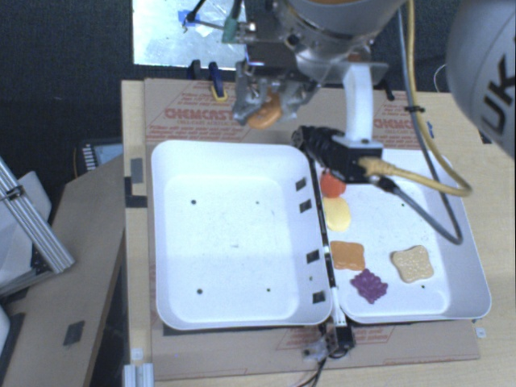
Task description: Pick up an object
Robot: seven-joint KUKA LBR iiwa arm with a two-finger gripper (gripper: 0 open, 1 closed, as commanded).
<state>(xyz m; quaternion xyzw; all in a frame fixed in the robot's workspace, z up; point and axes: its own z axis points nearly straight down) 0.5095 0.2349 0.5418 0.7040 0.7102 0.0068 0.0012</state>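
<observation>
Gripper (262, 103) clamped on one orange pastry (264, 117); five food items in right bin (459, 297)

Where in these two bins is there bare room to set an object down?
The left bin offers bare floor from wall to wall. In the right bin, free floor lies right of the toast slice. It is crowded along the divider: red piece, yellow piece, orange slab, purple grapes.
</observation>
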